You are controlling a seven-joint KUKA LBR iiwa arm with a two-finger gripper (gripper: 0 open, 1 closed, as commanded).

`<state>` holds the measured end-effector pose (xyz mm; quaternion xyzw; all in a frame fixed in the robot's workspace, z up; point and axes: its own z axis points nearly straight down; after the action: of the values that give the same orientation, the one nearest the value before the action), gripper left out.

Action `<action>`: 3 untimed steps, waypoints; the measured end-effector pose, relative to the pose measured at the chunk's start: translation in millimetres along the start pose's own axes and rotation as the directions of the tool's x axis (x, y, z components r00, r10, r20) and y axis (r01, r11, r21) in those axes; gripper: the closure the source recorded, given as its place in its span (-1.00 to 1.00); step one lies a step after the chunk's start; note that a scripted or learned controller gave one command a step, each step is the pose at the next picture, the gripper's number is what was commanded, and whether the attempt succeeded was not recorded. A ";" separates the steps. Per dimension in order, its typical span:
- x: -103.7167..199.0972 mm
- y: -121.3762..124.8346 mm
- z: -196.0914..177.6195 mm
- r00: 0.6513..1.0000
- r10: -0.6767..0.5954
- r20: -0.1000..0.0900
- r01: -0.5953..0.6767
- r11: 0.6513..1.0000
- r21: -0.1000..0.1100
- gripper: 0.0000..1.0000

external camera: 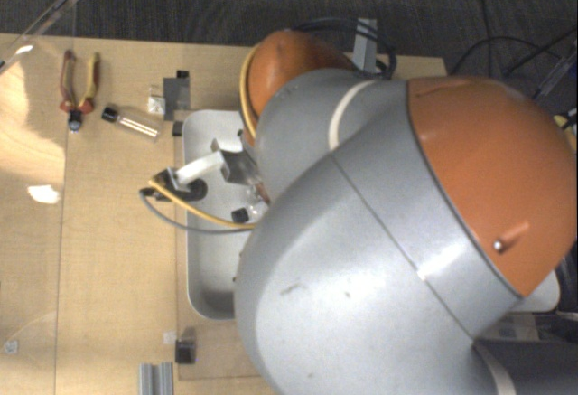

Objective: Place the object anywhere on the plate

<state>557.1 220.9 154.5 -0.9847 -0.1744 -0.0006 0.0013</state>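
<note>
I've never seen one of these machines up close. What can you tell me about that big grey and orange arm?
The arm is bulky and rounded, smooth grey casing with glossy orange caps at its joints. It reaches in from the right and leans across the white bin, covering most of it. Yellow and grey cables loop out near its wrist end.

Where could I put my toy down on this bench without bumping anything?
The bare tan wooden benchtop, left of the shallow white bin and below the red-handled pliers, is widest. Crowded: the top strip, with the pliers, a small glass vial and a black bracket. The big grey and orange robot arm covers the bin's right side.
</note>
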 end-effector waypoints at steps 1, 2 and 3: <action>-60.9 -38.3 -10.9 0.965 -0.263 0.003 0.263 0.965 0.000 1.00; -33.2 -28.1 -41.9 0.805 -0.593 0.002 0.593 0.805 -0.001 1.00; 21.5 -7.0 -34.9 0.205 -0.979 0.003 0.979 0.205 0.000 1.00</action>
<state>574.9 234.7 189.4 -0.6543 -0.7562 -0.0004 -0.0007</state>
